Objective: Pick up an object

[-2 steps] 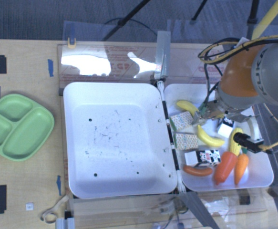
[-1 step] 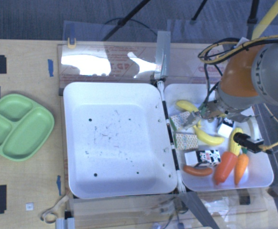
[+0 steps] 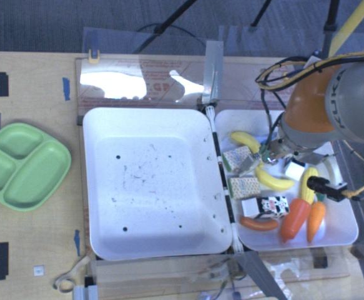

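Observation:
The right bin (image 3: 344, 233) holds a heap of toy food. One yellow banana (image 3: 245, 140) lies at the back and another (image 3: 274, 180) in the middle. A third yellow piece (image 3: 308, 189) stands by a red-orange carrot (image 3: 294, 220) and an orange carrot (image 3: 316, 220). A red sausage (image 3: 258, 224) lies at the front, next to a small black-and-white toy (image 3: 274, 205). Two speckled packets (image 3: 235, 159) (image 3: 244, 187) lie along the left wall. My gripper (image 3: 266, 155) is low in this bin, between the two bananas and beside the upper packet.
The left bin (image 3: 150, 174) is bare white with faint scuff marks. A green divided plate (image 3: 22, 164) sits on the bench at the far left. Cables loop above the orange wrist band (image 3: 313, 105). Clear sheeting and a metal post (image 3: 211, 74) stand behind the bins.

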Robot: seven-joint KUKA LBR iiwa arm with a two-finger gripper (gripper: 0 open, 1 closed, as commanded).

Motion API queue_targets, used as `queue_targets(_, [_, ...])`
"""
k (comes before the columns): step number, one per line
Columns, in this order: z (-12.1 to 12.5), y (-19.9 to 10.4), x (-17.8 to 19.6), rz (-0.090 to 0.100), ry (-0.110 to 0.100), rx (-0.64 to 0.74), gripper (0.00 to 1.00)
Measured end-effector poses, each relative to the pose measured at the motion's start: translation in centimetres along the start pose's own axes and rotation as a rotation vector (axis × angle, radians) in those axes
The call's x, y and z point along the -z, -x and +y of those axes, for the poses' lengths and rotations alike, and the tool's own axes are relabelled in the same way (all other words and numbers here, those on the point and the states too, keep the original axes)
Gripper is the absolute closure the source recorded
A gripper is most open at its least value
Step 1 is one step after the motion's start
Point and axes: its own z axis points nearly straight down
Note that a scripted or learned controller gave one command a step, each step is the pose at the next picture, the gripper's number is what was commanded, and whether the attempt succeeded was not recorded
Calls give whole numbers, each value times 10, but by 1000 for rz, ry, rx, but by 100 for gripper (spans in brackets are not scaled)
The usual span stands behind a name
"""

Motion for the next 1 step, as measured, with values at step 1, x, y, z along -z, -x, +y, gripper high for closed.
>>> queue_targets(1, [1,1,12,-2,6,-2,100])
